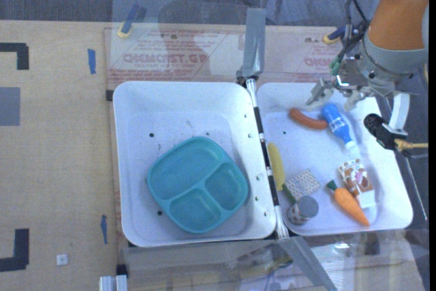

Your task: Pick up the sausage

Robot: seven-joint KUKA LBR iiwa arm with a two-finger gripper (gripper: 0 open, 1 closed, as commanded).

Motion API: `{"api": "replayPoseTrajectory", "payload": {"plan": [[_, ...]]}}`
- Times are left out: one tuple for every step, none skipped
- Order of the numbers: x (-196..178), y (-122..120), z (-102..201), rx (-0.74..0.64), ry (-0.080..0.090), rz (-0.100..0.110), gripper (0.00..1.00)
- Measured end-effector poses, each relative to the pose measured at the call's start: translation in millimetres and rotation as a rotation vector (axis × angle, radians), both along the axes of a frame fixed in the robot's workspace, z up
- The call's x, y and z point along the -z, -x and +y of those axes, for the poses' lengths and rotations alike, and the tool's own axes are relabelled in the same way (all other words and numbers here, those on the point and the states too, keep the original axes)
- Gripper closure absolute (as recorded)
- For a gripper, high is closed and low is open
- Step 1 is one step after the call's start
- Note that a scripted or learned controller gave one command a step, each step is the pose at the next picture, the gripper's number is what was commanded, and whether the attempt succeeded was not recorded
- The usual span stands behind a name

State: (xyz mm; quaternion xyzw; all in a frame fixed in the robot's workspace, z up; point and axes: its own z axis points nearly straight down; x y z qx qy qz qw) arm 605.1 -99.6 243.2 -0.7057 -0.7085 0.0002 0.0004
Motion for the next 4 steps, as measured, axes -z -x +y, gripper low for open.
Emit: {"api": "replayPoseTrajectory", "payload": {"plan": [[154,-8,-5,-0.089,0.001,-0.005,0.0],[156,-59,-19,-0.101,-0.001,0.0,0.0],[143,-60,-19,-0.102,-0.001,-0.001,1.0],[57,-63,38,-0.25,0.002,-0.006,1.0]]}}
